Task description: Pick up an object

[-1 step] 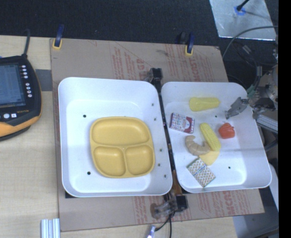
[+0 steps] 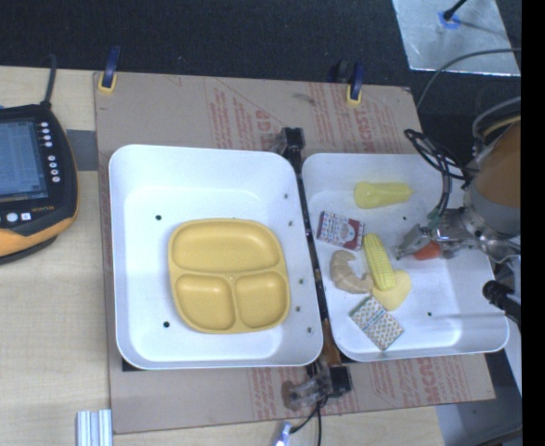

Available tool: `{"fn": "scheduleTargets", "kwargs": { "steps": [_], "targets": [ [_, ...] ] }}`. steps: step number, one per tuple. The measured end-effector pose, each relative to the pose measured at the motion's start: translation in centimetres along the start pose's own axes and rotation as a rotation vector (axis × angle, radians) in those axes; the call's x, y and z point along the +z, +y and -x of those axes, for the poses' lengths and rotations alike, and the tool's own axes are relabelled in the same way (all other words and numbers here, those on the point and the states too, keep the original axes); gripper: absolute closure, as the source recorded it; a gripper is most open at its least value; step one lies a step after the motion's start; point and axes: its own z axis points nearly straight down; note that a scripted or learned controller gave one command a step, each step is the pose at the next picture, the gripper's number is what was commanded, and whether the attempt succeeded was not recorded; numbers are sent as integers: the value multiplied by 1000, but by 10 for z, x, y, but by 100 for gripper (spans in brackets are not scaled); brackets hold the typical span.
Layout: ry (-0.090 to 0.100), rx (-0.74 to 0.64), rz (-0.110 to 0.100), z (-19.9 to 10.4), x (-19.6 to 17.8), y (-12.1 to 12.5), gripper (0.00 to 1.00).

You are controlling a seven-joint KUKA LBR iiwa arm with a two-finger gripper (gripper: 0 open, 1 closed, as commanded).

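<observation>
**Arm low over the right bin, toys clustered to its left**

The gripper (image 2: pixel 432 242) sits low at the right bin's (image 2: pixel 458 337) right side, around something small and red (image 2: pixel 425 253); whether it grips I cannot tell. Left of it lie a corn cob (image 2: pixel 377 260), a tan piece (image 2: pixel 348 273), a small carton (image 2: pixel 339 229), a patterned packet (image 2: pixel 377 322); farther off, a yellow piece (image 2: pixel 382 193). The left bin (image 2: pixel 133 249) holds a yellow divided tray (image 2: pixel 228 274), seemingly a drop spot.
</observation>
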Motion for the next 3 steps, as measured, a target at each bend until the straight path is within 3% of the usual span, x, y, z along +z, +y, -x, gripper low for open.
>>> {"fn": "scheduleTargets", "kwargs": {
  "steps": [1, 2, 3],
  "targets": [
    [-1, -2, 1, 1, -11, 1, 100],
    [0, -3, 2, -71, -3, 23, 100],
    [1, 0, 6, -136, -100, 68, 100]
  ]
}}
